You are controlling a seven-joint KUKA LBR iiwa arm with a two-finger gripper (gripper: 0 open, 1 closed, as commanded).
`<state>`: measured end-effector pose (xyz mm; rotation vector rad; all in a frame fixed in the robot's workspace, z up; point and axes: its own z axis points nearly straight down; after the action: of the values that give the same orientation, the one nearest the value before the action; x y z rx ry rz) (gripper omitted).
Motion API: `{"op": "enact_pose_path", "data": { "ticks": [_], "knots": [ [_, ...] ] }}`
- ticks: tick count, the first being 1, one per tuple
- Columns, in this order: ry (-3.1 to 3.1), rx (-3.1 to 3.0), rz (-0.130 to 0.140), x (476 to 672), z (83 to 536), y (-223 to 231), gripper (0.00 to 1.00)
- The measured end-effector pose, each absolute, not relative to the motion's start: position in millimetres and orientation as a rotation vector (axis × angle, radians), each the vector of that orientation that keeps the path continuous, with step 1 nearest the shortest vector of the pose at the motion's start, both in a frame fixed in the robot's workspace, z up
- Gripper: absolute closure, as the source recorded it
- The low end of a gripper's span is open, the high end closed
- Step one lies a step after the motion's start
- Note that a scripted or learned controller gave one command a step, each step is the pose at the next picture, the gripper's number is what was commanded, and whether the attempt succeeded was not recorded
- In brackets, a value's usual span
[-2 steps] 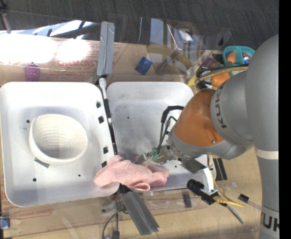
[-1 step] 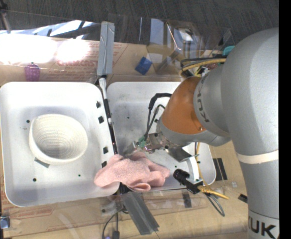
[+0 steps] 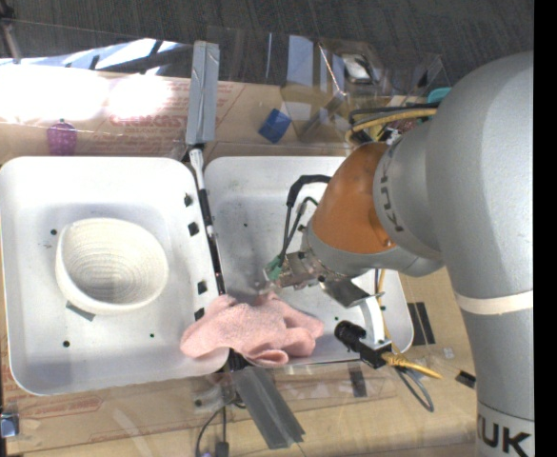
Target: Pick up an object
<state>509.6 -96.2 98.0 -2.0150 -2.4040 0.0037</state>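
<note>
The arm (image 3: 421, 198) reaches low into the right bin (image 3: 249, 188), the gripper (image 3: 276, 288) just above the pink cloth (image 3: 251, 331) draped over the bin's near rim. Whether anything is grasped I cannot tell. The cloth looks unlifted, so the pick seems unfinished.

A bowl (image 3: 112, 264) sits in the left bin (image 3: 30, 346); a cloth (image 3: 251, 329) drapes over the right bin's (image 3: 249, 184) near-left corner
</note>
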Motion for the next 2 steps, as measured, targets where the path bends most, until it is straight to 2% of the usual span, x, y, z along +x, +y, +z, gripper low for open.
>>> {"op": "enact_pose_path", "data": {
  "ticks": [1, 2],
  "knots": [
    [-2.404, -2.015, 0.004, 509.5, 98.0, -96.2, 0.00],
    [-2.407, -2.008, 0.006, 510.0, 105.7, -96.1, 1.00]
  ]
}}
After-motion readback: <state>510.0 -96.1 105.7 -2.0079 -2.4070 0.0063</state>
